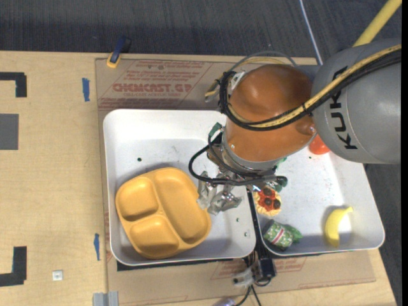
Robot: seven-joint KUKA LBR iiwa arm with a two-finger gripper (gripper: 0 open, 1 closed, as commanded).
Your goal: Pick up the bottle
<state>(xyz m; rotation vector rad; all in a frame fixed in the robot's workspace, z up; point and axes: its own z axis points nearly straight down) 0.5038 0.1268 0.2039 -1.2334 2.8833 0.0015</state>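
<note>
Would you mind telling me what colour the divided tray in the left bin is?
Yellow-orange all over; the divided tray shows plainly in the camera view.

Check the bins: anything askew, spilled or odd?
Nothing is spilled or visibly broken. The yellow tray lies at a slant in the left bin, not square to its walls. The tool is low beside the tray's right edge. The right bin has a lemon and a green packet. I can't pick out a bottle.

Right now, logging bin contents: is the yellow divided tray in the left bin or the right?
Left bin: the yellow divided tray lies flat inside it, compartments facing up.
</note>
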